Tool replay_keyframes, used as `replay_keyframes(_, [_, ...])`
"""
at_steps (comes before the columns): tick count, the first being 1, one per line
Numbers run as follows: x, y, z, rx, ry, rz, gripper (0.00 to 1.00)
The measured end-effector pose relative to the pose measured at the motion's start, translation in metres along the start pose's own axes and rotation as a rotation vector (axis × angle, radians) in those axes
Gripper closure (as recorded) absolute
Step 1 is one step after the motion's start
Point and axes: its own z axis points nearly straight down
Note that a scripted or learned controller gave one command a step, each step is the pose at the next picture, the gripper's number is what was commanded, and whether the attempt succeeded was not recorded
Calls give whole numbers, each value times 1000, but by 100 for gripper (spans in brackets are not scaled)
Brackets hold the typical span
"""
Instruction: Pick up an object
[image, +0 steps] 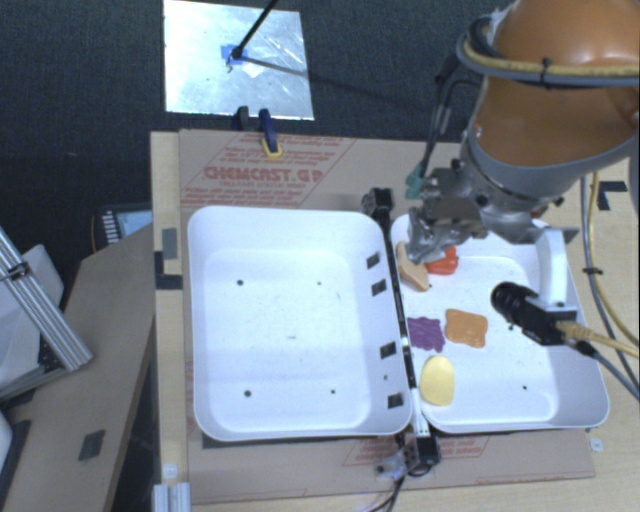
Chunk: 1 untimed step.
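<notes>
Heads up, your claw (428, 250) is low over the red piece (444, 262) and tan piece (411, 274), can't tell its opening, so it could nudge both toward the divider at 9 o'clock.

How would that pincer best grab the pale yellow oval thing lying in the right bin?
Probably straight down from above. The pale yellow oval thing lies flat near the right bin's left wall, apart from the purple piece. Closing across its narrower width looks best, though the wall beside it leaves one finger little room, so the pincer may need to turn slightly.
</notes>
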Motion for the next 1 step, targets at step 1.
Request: replay_keyframes(1, [-37, -16, -85, -21, 2, 12, 100])
